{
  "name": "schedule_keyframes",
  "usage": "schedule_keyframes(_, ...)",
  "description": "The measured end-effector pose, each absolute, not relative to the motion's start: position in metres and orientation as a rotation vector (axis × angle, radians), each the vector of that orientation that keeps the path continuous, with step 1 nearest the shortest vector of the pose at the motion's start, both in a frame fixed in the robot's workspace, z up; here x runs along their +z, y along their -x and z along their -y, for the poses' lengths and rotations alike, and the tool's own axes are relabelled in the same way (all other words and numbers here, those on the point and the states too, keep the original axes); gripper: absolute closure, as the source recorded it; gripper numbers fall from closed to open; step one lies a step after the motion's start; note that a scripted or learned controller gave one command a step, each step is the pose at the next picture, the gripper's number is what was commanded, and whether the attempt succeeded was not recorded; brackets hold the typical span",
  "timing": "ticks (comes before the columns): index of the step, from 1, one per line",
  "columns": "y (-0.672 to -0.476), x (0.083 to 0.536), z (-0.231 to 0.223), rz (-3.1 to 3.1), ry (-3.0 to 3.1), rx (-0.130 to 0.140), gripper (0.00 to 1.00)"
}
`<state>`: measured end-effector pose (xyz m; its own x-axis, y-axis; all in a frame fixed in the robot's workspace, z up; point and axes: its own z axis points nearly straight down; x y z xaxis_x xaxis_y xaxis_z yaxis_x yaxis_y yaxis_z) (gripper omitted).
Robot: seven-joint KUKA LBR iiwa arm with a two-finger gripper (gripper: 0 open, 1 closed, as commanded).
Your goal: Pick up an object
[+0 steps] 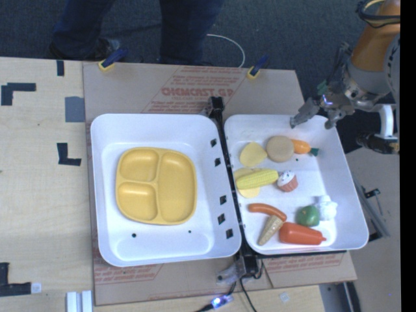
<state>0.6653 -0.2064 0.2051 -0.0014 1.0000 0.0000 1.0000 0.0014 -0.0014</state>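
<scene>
The claw (317, 114) hangs open and holds nothing, over the far right rim of the right bin (348, 174). Nearest below it lie the orange carrot (300, 146) and tan potato (280, 148), touching. Risk: closing on both would likely spill one. Farther off, the corn cob (257, 178) and red pepper (301, 234) crowd neighbours, inviting a glancing miss.

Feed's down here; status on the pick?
Claw open, holding nothing, above right bin's far edge. Carrot nearest, beside the tan potato.
</scene>
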Motion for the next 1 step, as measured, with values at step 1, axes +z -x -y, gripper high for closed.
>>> schedule_keyframes(1, -0.6182, 0.3262, 0.1755, 2.232, 2.224, -0.01, 0.0)
